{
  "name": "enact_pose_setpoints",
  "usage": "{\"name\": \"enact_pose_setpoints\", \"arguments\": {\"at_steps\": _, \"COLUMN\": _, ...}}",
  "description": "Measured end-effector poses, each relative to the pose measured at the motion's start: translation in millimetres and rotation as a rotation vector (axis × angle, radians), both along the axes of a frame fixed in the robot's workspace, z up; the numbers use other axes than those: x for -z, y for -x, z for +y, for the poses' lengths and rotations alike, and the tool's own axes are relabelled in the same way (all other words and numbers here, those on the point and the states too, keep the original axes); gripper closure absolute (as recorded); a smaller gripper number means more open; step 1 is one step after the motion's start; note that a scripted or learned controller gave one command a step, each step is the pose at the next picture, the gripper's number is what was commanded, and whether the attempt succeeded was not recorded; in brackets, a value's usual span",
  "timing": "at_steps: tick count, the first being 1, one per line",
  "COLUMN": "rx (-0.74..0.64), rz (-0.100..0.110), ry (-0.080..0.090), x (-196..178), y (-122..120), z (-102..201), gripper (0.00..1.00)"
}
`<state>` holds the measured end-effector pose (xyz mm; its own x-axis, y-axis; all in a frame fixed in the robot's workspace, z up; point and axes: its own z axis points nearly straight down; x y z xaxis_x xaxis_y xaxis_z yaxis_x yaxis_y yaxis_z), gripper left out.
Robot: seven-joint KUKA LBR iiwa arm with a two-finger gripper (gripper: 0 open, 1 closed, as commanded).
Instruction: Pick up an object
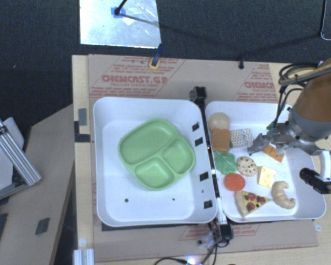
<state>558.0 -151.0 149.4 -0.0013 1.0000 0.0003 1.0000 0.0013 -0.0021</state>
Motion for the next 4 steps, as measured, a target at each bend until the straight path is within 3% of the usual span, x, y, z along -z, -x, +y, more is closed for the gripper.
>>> {"name": "enact_pose_setpoints", "arguments": {"at_steps": 1, "rx": 0.001, "rz": 0.001, "ry": 0.000, "x": 49.0, "y": 9.1, "z": -4.2, "gripper": 0.00}}
{"name": "enact_pose_setpoints", "arguments": {"at_steps": 2, "rx": 0.001, "rz": -0.007, "ry": 0.002, "x": 62.8, "y": 7.1, "z": -5.2, "gripper": 0.00}}
{"name": "enact_pose_setpoints", "arguments": {"at_steps": 3, "rx": 0.001, "rz": -0.012, "ry": 0.000, "x": 50.6, "y": 5.3, "z": -4.2, "gripper": 1.00}}
{"name": "enact_pose_setpoints", "arguments": {"at_steps": 4, "rx": -0.004, "rz": -0.008, "ry": 0.002, "x": -3.7, "y": 1.1, "z": 5.9, "gripper": 1.00}}
